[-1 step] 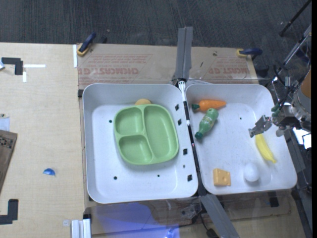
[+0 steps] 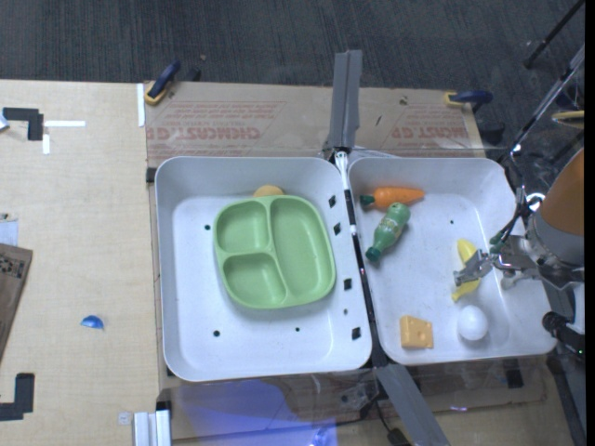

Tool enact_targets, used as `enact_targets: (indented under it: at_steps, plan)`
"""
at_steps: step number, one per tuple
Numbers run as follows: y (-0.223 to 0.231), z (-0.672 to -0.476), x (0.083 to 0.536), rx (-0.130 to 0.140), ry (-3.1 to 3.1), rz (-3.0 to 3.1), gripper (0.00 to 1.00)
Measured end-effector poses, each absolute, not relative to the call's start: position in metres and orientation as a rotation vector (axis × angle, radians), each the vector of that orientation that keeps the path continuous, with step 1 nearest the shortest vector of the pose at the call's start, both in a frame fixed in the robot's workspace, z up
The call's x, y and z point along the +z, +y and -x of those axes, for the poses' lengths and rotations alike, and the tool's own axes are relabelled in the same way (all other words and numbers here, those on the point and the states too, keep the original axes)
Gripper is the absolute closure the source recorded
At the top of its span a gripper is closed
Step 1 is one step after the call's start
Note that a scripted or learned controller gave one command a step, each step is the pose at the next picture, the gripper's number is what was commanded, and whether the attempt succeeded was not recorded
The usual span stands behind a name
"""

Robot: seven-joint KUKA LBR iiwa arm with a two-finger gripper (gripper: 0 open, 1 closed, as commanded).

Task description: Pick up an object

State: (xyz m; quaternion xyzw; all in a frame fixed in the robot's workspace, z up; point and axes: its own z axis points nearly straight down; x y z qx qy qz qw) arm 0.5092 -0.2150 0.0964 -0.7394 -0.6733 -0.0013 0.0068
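Dark grey carpet (image 2: 232,17) fills the far side of your view, and below it a pale wooden bench (image 2: 74,249) runs out well to the left of the gripper. On that bare wood you can see a small blue object (image 2: 91,321) and a black bracket (image 2: 26,121) near the far edge. A brown cardboard sheet (image 2: 242,119) lies under the bins' far side, held by a blue clamp (image 2: 164,79).

Next comes the left bin (image 2: 177,277), well apart from the gripper. A green divided plate (image 2: 275,251) lies in it, with a small yellow thing (image 2: 268,191) peeking out behind its far rim.

The right bin (image 2: 437,179) holds an orange carrot (image 2: 394,195) and a green bottle (image 2: 388,231) on the far side, left of the gripper. A yellow cheese wedge (image 2: 416,333) and a white ball (image 2: 472,324) lie toward the near side of the gripper.

You see the gripper (image 2: 476,268) low in this bin, its fingers spread narrowly and set right at a yellow banana (image 2: 466,266). You cannot tell whether the banana sits between them or just beside them.
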Motion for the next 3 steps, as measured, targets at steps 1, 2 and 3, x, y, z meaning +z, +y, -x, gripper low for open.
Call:
enact_targets:
  at_steps: [1,2,3]
  plan:
    - [-0.218,-0.509,0.106,0.000,-2.105,2.322,1.00]
    - [-0.183,-0.528,0.198,0.003,-1.926,2.482,1.00]
    - [-0.124,-0.554,0.241,0.004,-1.988,2.432,1.00]
